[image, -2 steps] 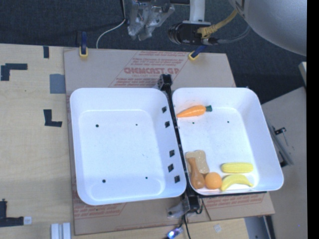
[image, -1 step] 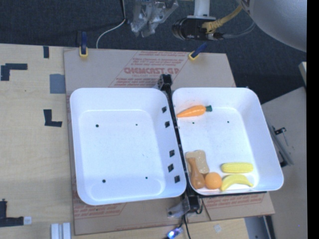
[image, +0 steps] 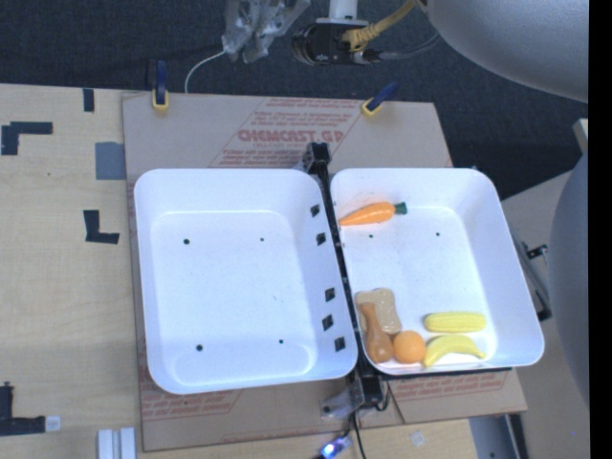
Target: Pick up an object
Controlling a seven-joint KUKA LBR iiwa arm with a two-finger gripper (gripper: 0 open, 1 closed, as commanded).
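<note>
The right bin (image: 497,218) holds a carrot (image: 368,214), corn (image: 454,322), banana (image: 453,350), orange (image: 409,348) and bread (image: 379,311).

Two bins side by side: in the right bin (image: 497,256), carrot (image: 367,214) at the far left; bread (image: 379,312), orange (image: 409,348), corn (image: 454,322), banana (image: 453,350) along the near edge

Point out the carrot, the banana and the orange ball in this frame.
carrot (image: 367,215): camera view, middle of its orange body, upper part of the right bin.
banana (image: 453,351): camera view, middle of its curve, bin's near edge.
orange ball (image: 409,348): camera view, centre, left of the banana.
</note>
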